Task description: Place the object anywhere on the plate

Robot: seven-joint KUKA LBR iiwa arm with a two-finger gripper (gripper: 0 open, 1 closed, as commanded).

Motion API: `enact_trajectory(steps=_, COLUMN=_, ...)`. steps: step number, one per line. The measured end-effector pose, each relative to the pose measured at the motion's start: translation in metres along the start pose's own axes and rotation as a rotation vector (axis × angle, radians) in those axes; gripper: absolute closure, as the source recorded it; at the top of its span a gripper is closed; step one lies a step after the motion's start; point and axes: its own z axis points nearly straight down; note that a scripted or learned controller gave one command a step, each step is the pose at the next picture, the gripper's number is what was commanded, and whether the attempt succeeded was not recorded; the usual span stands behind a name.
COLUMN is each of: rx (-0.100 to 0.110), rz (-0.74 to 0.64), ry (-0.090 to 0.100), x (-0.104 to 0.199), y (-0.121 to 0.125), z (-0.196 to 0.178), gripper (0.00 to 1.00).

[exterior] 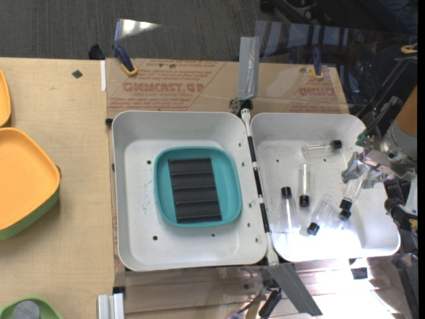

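I've got the jaws [354, 172] low at the right bin's [292, 244] right side, by a clear vial [350, 197]; glare blurs them, so open or closed I can't tell. Teal plate [198, 185] sits in the left bin [129, 178]. Arm's cut off at the edge.

Two bins sit side by side on the surface [60, 92]. The left bin [133, 244] holds a plate [163, 198] at its middle. The right bin [378, 238] holds several vials [304, 185], scattered. My claw [355, 168] hangs over that bin's right side.
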Motion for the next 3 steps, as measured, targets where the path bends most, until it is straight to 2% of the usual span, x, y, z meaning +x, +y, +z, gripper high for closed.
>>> enact_trajectory(steps=1, rx=0.005, rz=-0.151, ry=0.0, x=0.053, y=-0.045, z=0.031, gripper=1.0)
enact_trajectory(steps=2, rx=0.002, rz=-0.235, ry=0.0, x=0.119, y=-0.085, z=0.002, gripper=1.0)
enact_trajectory(steps=3, rx=0.001, rz=-0.435, ry=-0.001, x=0.171, y=-0.076, z=0.002, gripper=1.0)
